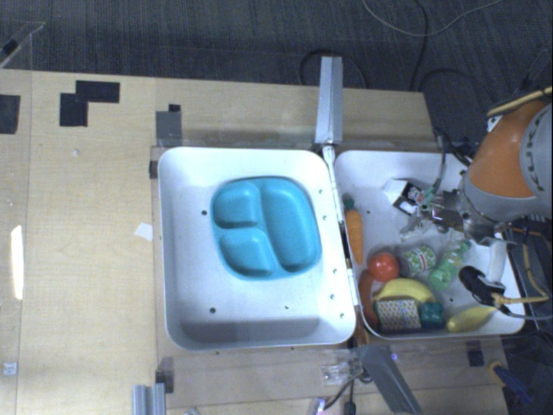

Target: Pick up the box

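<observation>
- Closest to the camera, along the front wall of the right bin, sits the box, a small carton with a checked face. It is wedged into the front row, probably because the pile crowds toward that wall.
- 3 neighbours hem it in. A banana touches its far edge, a green block presses its right side, and a red tomato sits just beyond.
- A yellow fruit lies further right along the same wall, and a carrot runs along the left wall.
- The gripper hangs over the middle of this bin, above a wrapped packet and beside a green bottle. It is well apart from the box, and whether it is open or closed cannot be told from this slant.
- A small white-and-dark item lies just beside the gripper, too blurred to name.
- My judgement: the approach has barely started, and the tight packing leaves only the box's front and left sides free for a grasp.
- The left bin holds 1 blue divided plate, and both bins rest on the pale table.
</observation>
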Available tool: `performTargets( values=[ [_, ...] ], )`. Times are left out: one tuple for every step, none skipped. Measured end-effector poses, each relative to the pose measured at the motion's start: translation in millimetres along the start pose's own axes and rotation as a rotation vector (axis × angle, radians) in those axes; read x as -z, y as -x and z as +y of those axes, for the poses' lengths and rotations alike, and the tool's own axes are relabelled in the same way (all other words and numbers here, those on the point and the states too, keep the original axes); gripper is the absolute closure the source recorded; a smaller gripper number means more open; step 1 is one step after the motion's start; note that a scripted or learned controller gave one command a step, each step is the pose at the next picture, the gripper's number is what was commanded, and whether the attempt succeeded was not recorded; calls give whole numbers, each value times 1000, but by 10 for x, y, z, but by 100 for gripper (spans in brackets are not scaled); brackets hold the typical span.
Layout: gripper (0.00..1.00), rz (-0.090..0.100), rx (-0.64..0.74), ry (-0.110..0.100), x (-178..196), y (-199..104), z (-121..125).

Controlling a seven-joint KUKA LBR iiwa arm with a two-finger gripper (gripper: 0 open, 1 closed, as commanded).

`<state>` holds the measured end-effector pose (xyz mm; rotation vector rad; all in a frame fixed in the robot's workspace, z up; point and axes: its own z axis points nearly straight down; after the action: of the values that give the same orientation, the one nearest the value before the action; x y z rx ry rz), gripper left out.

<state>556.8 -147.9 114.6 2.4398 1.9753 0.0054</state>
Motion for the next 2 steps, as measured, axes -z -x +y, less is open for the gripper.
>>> performTargets(
  values=[
    [0, -2, 45, 1, 169, 562, -253],
    [0, -2, 70, 6, -256, 179, -132]
  ],
)
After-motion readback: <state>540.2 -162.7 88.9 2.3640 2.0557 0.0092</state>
